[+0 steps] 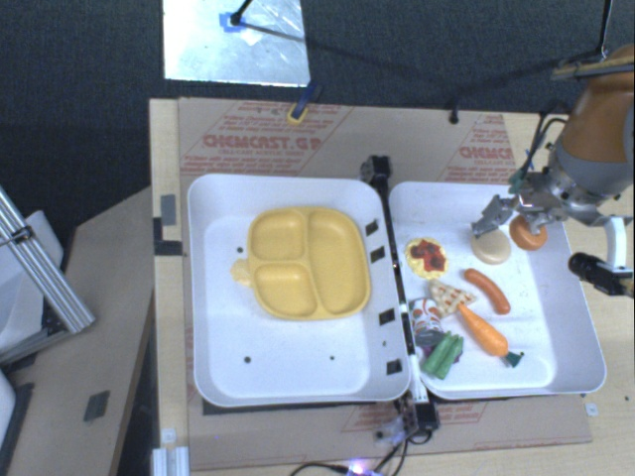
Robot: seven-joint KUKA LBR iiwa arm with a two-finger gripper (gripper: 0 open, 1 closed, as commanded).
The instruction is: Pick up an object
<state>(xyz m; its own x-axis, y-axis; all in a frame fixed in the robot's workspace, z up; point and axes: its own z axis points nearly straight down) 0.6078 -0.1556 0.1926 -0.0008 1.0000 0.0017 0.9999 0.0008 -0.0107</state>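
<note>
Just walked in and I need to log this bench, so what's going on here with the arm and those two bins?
A grey robot arm reaches in from the right, its hand low over the right bin, beside a tan round piece and an orange donut-like ring. Nothing visible sits between its fingers. The toy food lies in that bin: a sausage, a carrot, a pizza slice and green pieces. The left bin holds a yellow divided plate.
</note>
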